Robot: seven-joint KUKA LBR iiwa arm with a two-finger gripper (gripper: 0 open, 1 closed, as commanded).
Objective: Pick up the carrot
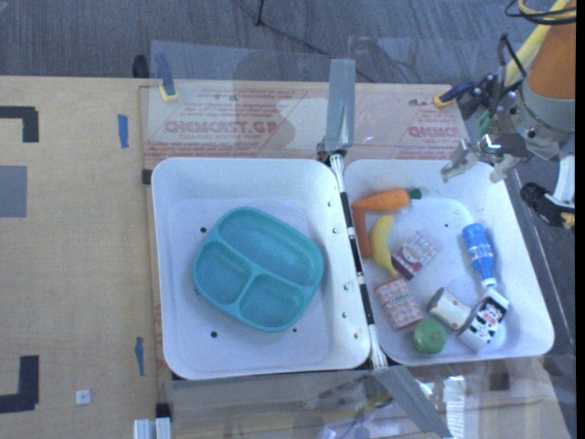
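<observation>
The carrot [384,199] is orange with a small green tip and lies near the back left of the right bin [535,273], its tip pointing right. My gripper [477,164] hangs above the bin's back right corner, well to the right of the carrot and apart from it. Its two fingers are spread open with nothing between them.
A banana [381,243] lies just in front of the carrot. A blue bottle [478,252], small packets [417,252], a green ball [429,337] and a cow-print carton [486,321] fill the rest of the right bin. The left bin [174,208] holds a teal divided plate [259,268].
</observation>
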